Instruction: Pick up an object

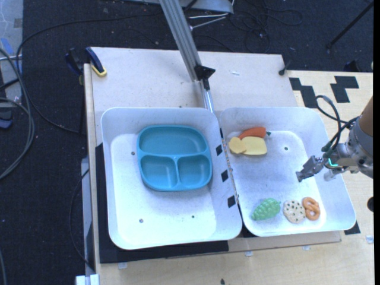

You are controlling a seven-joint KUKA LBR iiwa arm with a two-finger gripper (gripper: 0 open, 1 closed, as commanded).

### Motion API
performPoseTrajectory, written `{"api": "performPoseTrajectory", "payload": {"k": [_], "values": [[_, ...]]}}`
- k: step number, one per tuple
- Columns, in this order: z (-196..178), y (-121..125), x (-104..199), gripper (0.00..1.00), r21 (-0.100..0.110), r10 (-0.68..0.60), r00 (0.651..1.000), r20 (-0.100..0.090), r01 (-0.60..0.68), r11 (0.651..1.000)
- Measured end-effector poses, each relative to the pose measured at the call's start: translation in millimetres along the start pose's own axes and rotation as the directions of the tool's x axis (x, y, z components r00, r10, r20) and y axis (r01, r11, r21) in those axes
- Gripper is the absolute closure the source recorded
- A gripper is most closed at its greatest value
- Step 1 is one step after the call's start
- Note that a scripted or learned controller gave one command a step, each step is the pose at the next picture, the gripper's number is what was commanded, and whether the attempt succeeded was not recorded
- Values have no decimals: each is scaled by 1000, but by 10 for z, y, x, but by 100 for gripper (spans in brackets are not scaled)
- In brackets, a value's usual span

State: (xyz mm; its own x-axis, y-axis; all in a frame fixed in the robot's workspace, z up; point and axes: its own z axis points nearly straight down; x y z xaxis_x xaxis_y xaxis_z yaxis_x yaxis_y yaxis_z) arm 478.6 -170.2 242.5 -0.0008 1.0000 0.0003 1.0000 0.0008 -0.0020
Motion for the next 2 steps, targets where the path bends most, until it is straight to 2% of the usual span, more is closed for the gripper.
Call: {"api": "performPoseTrajectory", "payload": {"k": [1, 2], "values": [[-5, 4, 0, 0, -1, 0, 1000, 0, 0, 1000], [432, 27, -45, 0, 0, 2, 1000, 0, -2, 1000]]}}
